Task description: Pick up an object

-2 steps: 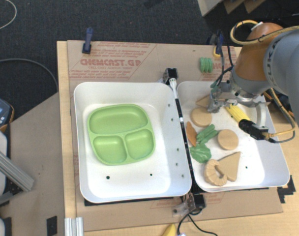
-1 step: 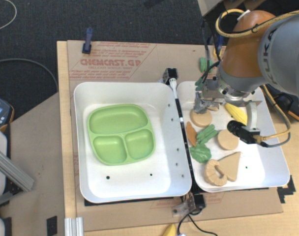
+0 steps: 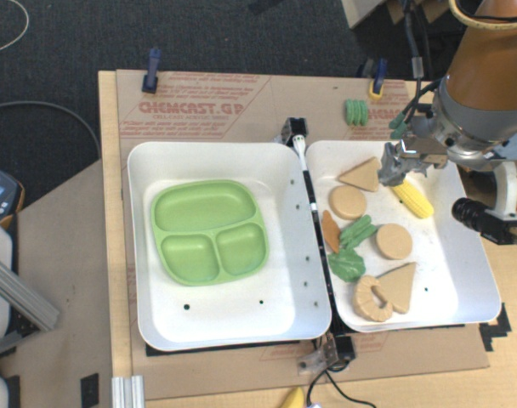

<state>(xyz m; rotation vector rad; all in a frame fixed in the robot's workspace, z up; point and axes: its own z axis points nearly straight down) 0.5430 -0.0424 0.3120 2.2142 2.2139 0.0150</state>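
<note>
Short yellow corn cob (image 3: 414, 199), ridged

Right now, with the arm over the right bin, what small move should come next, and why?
Probably a short descent onto the yellow corn cob. The gripper hangs at the cob's upper end in this view, with nothing visibly between its fingers. The tan triangular slice lies close on the other side, so keeping toward the corn should avoid nudging it. Height above the shallow white right bin is hard to judge.
</note>
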